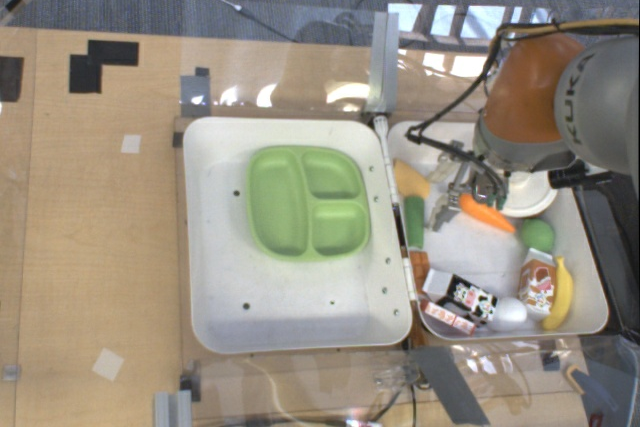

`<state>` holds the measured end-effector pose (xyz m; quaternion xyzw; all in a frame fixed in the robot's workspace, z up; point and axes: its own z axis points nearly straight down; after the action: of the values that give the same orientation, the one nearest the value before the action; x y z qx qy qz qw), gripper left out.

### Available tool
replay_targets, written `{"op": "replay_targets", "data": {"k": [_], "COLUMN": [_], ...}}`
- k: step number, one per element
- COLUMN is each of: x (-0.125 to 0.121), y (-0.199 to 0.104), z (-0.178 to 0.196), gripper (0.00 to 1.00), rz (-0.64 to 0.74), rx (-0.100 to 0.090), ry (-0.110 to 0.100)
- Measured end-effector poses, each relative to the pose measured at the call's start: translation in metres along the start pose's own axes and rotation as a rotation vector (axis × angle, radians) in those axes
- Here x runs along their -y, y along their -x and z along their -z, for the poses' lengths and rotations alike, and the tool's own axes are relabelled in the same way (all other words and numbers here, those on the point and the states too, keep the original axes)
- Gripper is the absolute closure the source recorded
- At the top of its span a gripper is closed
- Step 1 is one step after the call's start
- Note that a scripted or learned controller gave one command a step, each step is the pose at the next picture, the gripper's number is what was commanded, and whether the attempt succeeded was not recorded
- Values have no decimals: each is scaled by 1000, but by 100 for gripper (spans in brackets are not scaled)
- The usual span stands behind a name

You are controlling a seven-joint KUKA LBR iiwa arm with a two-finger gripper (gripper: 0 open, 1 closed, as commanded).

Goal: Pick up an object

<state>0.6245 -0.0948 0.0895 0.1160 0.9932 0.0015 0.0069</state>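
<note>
tool (pixel 452 200) over R bin (pixel 590 315) | carrot (pixel 487 215) beside | fingers unclear

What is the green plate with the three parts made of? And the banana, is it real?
The green plate looks like smooth matte plastic: even colour, rounded moulded dividers. The banana is probably a plastic toy, since its yellow is uniform and slightly shiny, but the view can't settle that.
</note>
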Motion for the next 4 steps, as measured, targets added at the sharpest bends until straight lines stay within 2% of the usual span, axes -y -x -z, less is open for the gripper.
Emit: {"op": "replay_targets", "data": {"k": [1,2,3,4], "x": [33,0,61,57], "y": [-61,-6,-31,-25], "z": [3,0,2,17], "gripper": [0,0,0,100], "rz": [104,123,198,204], "rx": [5,4,3,26], "ry": [-3,-1,-4,-4]}}
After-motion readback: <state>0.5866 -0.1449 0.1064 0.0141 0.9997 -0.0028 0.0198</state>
